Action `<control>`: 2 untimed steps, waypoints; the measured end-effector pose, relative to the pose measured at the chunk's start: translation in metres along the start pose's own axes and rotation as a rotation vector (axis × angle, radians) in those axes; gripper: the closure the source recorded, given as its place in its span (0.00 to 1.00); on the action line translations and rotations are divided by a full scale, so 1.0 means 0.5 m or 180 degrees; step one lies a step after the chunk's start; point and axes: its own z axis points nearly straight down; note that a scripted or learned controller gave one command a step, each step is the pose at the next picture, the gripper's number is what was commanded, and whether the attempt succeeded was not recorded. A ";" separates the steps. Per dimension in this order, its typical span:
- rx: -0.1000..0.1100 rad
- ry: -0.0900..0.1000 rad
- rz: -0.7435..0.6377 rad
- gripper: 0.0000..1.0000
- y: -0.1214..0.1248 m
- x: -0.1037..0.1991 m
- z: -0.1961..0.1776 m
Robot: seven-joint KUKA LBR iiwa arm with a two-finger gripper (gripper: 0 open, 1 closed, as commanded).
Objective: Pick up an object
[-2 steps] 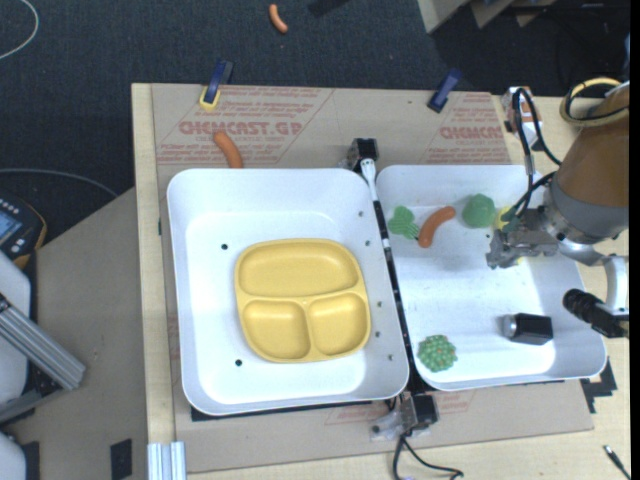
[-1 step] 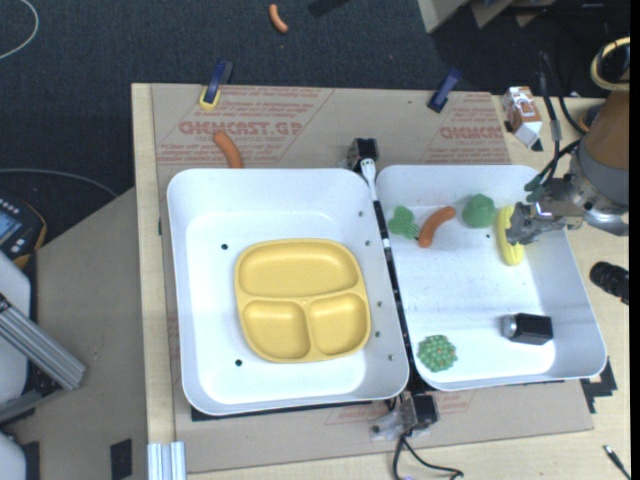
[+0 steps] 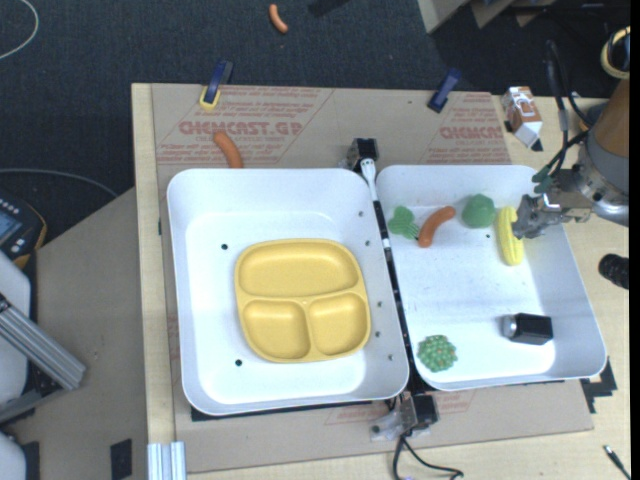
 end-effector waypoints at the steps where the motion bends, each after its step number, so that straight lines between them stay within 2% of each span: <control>1: 0.0017 0.0013 -0.0015 1.00 0.003 0.104 -0.012; 2: 0.0009 0.0011 -0.0019 1.00 0.022 0.213 -0.019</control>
